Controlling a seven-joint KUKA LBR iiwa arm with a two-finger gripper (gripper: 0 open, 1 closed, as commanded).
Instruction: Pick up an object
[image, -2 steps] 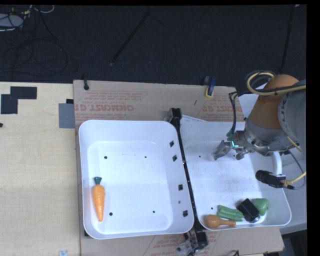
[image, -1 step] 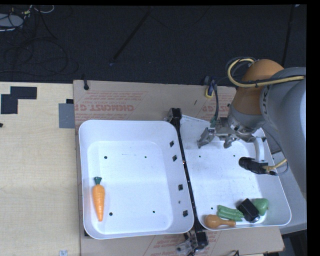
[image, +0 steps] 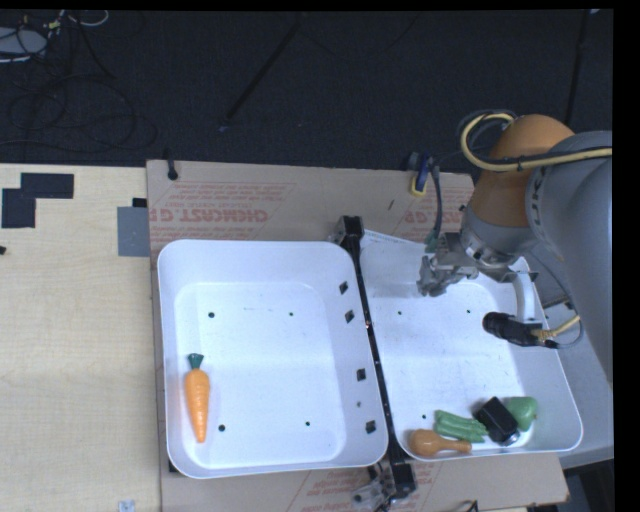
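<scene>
Far to the left of the gripper (image: 440, 277), in the left bin (image: 180, 262), a toy carrot (image: 197, 398) lies close beside that bin's left wall and near its front edge, with its long axis running almost straight toward and away from the camera, green top pointing to the back and orange tip to the front; the rest of that bin's floor around it is open white plastic. A black divider strip (image: 362, 340) runs where the two bins meet, left of the gripper. The gripper itself hangs over the back left part of the right bin (image: 570, 400), just inside its rear rim, with bare floor below and to its left; it is small and dark against the arm (image: 540, 200), and whether its fingers are spread or closed cannot be made out. Well in front of the gripper, along the near rim of the right bin, sits a tight cluster: an orange pear-shaped toy (image: 437, 443) with its narrow end pointing right, a green pod-like piece (image: 460, 426) lying across beside it, a black block (image: 496, 418) tilted over the green one, and a green rounded piece (image: 522, 408) partly hidden behind the block. The arm covers the bin's right rear corner.
</scene>
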